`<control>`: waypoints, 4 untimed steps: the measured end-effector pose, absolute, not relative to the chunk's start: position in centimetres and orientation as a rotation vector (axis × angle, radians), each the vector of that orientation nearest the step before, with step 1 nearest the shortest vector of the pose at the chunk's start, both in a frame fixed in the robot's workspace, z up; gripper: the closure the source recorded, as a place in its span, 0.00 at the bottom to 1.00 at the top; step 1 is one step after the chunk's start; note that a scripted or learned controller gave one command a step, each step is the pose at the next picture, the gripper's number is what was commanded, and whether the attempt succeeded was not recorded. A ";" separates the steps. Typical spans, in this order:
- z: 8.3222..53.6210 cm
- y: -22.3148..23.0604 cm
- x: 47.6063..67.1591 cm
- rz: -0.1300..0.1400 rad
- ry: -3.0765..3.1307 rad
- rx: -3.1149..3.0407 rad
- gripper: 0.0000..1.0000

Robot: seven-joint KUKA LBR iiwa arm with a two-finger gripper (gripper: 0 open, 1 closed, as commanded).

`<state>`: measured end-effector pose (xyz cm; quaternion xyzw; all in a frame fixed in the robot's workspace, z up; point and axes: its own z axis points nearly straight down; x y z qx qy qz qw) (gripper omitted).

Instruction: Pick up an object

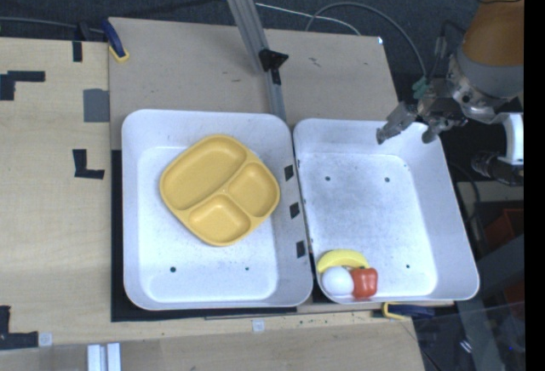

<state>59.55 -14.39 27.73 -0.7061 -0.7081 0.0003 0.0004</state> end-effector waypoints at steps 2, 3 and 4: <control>23.4 -14.3 59.6 0.007 -2.221 -2.217 0.00; 16.9 -14.0 59.5 0.009 -2.220 -2.214 0.00; 10.5 -14.4 59.2 0.008 -2.219 -2.216 0.00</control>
